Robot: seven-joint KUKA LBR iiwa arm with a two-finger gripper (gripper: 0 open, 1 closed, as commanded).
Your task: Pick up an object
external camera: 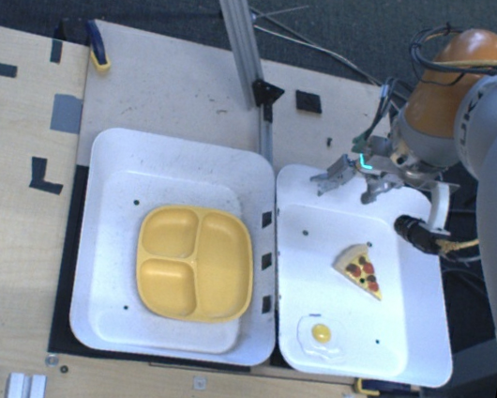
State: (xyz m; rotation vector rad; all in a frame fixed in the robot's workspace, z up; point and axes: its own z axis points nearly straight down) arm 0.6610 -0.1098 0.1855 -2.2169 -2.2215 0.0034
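Note:
A toy pizza slice [362, 270] lies in the middle of the right bin [421, 300]. A toy fried egg [320, 336] rests near that bin's front edge. My gripper [352, 183] hangs over the far edge of the right bin, well behind the pizza slice. Its two grey fingers [331, 177] are spread apart with nothing between them. The grey arm with its orange band [463, 64] comes in from the upper right.
A yellow three-section plate [194, 263] sits in the left bin [112, 217]. A slanted metal post [247, 45] rises behind the bins. A black cable connector [418, 235] hangs off the wrist over the right bin's far right side.

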